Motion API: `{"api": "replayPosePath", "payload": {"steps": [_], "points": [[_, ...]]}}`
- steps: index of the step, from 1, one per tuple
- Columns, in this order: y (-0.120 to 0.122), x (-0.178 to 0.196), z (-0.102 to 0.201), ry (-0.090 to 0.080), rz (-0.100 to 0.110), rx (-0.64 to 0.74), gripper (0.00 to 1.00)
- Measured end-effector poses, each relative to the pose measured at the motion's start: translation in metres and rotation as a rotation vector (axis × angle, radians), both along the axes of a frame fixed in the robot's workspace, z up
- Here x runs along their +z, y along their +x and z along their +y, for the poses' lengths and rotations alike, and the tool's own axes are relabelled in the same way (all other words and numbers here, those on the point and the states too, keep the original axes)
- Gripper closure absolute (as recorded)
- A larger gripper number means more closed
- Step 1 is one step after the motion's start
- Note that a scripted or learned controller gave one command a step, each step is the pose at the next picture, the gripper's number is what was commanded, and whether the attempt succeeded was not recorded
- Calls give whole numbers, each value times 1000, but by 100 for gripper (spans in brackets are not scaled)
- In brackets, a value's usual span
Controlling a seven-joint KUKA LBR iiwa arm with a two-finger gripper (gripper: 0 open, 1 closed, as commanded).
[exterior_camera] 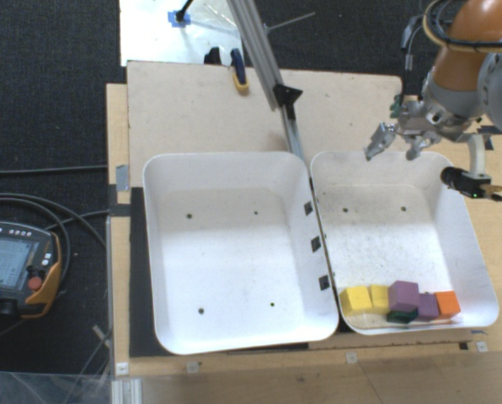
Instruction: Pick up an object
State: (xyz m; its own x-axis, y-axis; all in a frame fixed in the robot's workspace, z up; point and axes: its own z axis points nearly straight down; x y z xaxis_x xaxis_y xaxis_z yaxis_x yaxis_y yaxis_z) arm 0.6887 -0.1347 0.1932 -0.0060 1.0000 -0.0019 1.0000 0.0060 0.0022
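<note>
Two white bins sit side by side on the desk (192, 108): the left bin (162, 225) and the right bin (470, 234), whose near edge holds two yellow blocks (365, 299), a purple block (405, 294), a green block (402, 315) and an orange block (447, 302). Above that bin's far rim the fingers (377, 145) of the gripper (396, 144) stand apart, clamping nothing, well apart from the blocks. No writing is legible.

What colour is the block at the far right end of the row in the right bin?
Orange: the block shows clearly in the camera view, beside a purple block.

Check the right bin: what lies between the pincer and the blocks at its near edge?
Nothing. The camera view shows bare white floor of the right bin between the pincer and the blocks.
</note>
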Motion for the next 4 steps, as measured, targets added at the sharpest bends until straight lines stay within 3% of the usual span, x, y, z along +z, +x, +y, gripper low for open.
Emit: {"api": "replayPosePath", "payload": {"steps": [1, 2, 3, 4], "points": [[-31, -52, -12, 1, 5, -6, 0], [-65, 27, 23, 2, -6, 1, 0], [-86, -41, -50, -1, 7, -11, 0], [-82, -25, -46, 0, -5, -4, 100]]}}
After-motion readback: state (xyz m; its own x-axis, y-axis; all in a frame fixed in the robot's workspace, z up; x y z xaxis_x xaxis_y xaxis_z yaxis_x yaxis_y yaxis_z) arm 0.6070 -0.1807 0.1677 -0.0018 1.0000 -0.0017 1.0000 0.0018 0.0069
